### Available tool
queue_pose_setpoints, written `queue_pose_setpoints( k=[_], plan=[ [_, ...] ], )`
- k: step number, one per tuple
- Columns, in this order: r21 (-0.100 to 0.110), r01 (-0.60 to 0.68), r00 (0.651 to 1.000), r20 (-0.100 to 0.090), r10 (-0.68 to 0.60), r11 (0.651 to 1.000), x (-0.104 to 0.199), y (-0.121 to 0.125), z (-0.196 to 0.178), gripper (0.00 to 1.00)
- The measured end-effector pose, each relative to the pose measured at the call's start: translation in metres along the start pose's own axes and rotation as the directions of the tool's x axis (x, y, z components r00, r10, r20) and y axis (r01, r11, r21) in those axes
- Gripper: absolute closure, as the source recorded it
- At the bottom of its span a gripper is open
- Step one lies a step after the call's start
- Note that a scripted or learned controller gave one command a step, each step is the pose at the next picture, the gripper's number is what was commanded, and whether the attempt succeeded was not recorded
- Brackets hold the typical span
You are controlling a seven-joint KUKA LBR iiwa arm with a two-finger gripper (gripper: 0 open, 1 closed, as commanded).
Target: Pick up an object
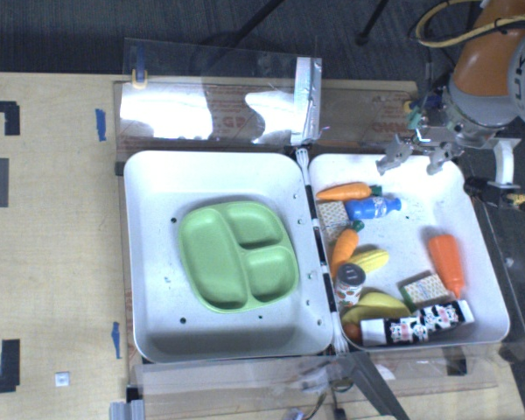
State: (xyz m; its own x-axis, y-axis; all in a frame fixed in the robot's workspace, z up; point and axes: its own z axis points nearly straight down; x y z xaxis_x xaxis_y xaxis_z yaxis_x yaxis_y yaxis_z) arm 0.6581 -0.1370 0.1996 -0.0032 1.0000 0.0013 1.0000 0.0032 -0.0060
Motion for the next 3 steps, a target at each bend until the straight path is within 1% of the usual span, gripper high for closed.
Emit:
queue_pose_setpoints(
  k=[1, 2, 3],
  plan=[
    [-0.009, 0.181, 0.983, 0.004, -0.181, 0.983, 0.005, -0.013, 0.091, 0.0],
    [0.0, 0.419, 0.908, 0.009, -0.419, 0.908, 0.017, 0.008, 0.108, 0.0],
    [-0.009, 0.313, 0.95, 0.007, -0.313, 0.95, 0.034, -0.058, 0.114, 0.0]
  ],
)
